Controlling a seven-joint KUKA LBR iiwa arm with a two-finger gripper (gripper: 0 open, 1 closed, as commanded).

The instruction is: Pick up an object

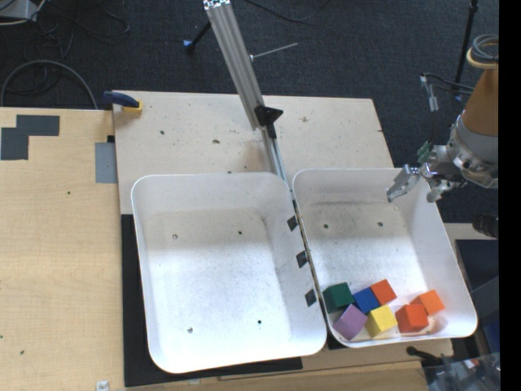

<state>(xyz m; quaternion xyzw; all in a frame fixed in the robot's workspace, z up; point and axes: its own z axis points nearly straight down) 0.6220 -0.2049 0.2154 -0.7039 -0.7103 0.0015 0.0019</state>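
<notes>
Several small coloured blocks lie clustered in the near corner of the right bin (370, 218): a green block (337, 296), a blue block (366, 299), a purple block (351, 321), a yellow block (380, 321), a red block (412, 317) and two orange blocks (383, 290) (431, 302). My gripper (419, 181) hangs over the far right edge of the right bin, well away from the blocks. Its fingers stand apart, with nothing between them.
The left bin (216, 267) sits beside the right bin, with a divider rail between them. A slanted aluminium bar (240, 63) rises from behind the bins. A blue and yellow clamp (122, 101) lies at the bench's far left corner.
</notes>
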